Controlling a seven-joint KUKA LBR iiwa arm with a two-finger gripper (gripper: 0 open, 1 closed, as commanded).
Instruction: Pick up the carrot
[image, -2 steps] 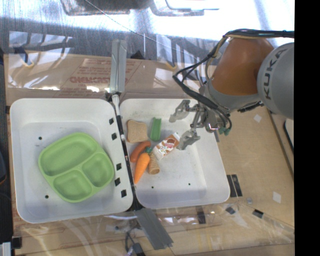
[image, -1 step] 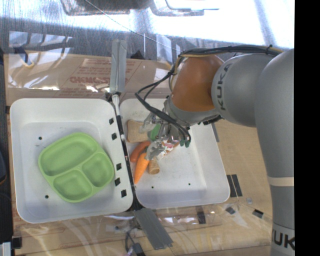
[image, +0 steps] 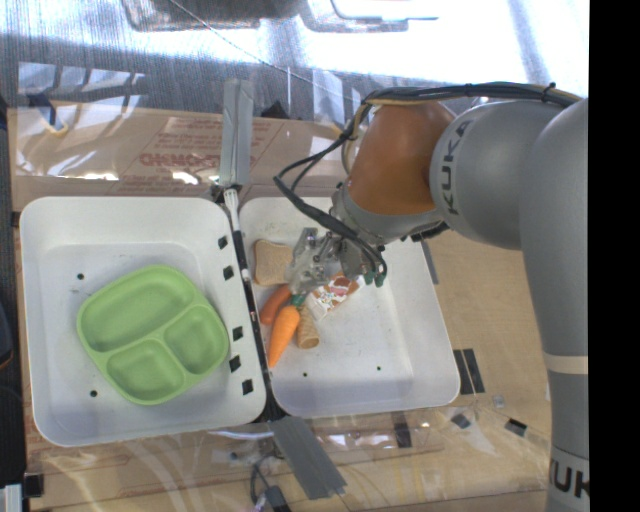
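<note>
The arm reaches in over the right bin, and the end effector hangs low among the clutter at that bin's left side. The carrot lies on the bin floor just below the end effector, close to the left wall, tip pointing down-left — nothing grips it. A second orange piece sits beside its upper end, a slice of bread lies above that, and a small red-and-white packet rests under the tool. Whether the end effector is wide or narrow I cannot tell; the metalwork blurs together here. By my read this is the approach step — the grasp not yet made. The next move calls for shifting toward the carrot's middle, lining up across its width, then descending without nudging the neighbours. The left bin holds a green divided plate.
</note>
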